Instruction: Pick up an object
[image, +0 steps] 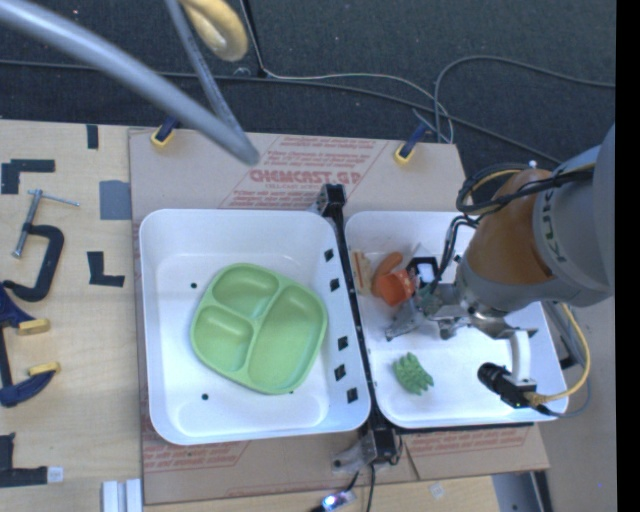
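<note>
Beside one orange object (392, 282) and one green object (412, 372), hand (410, 316) state unclear.

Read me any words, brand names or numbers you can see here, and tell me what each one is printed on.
"CHEMCAST GP" in red, on the brown board under the two bins.
Smaller red lines above and below it on the same board: too blurred to read.
Red print on the board's lower left edge: too small to read.
No lettering shows on the green plate or the bins.
</note>
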